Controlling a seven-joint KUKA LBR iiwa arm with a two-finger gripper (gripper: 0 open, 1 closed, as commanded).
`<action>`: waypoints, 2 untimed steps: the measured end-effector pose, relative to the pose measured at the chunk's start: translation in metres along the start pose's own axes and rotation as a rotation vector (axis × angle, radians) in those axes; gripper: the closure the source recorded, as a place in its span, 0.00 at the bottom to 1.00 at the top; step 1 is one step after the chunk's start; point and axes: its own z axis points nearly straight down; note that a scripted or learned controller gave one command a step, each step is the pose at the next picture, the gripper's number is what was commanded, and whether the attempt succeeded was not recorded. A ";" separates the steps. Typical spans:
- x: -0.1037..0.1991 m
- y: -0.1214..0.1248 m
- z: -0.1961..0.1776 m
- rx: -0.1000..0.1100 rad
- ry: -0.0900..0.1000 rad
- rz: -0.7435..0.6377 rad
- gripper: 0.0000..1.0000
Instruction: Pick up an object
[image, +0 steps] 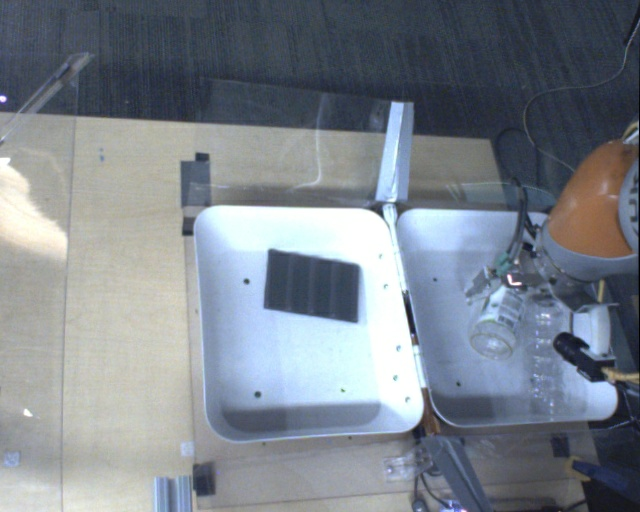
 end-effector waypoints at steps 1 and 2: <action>-0.030 -0.008 0.044 0.027 0.017 -0.183 0.00; -0.043 0.017 0.049 0.082 0.051 -0.197 0.00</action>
